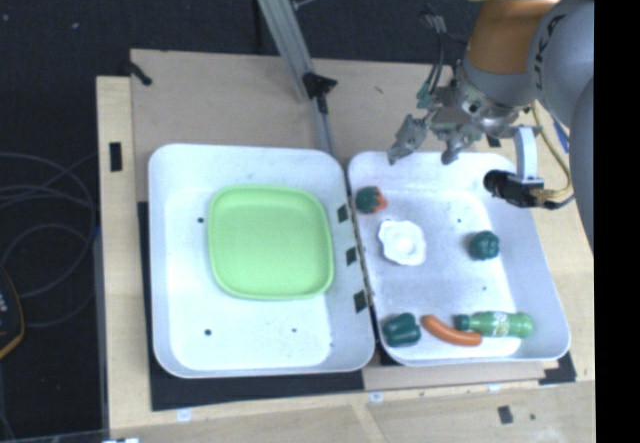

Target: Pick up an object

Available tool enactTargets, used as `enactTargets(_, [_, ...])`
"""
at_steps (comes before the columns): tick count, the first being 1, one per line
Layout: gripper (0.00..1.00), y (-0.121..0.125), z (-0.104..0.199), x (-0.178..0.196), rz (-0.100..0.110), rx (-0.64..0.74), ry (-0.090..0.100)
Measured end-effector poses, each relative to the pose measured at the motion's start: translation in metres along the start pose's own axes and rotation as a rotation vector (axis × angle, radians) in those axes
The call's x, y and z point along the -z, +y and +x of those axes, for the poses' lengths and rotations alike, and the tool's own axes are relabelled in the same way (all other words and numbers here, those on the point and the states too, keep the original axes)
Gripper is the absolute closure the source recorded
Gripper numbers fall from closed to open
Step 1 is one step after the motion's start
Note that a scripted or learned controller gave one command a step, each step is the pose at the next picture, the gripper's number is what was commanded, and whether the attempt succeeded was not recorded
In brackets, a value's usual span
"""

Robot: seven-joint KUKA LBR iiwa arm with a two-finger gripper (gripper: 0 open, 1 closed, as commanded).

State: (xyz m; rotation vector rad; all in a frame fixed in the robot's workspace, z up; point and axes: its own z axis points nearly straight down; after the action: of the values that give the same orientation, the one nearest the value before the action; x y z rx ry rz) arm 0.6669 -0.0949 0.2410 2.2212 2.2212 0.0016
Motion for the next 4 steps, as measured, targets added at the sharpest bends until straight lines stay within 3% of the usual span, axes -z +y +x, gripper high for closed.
enactTargets(3, [0.00, 0.006, -0.015, -0.143, 0.005, -0.001, -0.001])
enactTargets(4, [1.00, 0.008, -0.015, -0.129, -0.002, -0.002, -0.001])
